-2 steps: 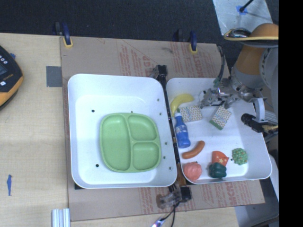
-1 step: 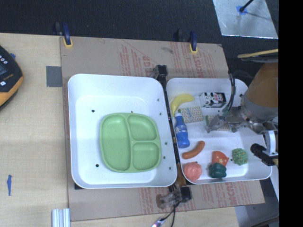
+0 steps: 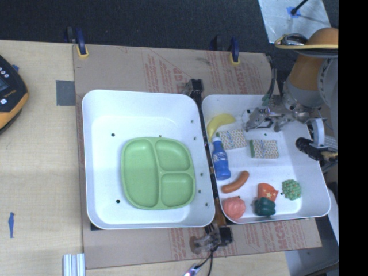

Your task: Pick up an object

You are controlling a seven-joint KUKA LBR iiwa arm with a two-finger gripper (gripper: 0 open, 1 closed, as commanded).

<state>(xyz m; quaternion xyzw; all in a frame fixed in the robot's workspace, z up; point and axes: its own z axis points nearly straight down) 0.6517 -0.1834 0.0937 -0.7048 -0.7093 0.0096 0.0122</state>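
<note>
My hand hangs low over the far part of the right bin, reaching in from the right below the grey arm with its orange band; I cannot tell how far its fingers stand apart, and I see nothing between them. Just beside the hand lie a banana and two patterned pads: one nearer the banana, the other below the hand. A blue bottle lies along the bin's left wall. Nearer the front I see a sausage, a pink ball, a red piece touching a dark green one, and a light green lump. The left bin holds a green divided plate. Both bins rest on brown cardboard clamped to the worktop
</note>
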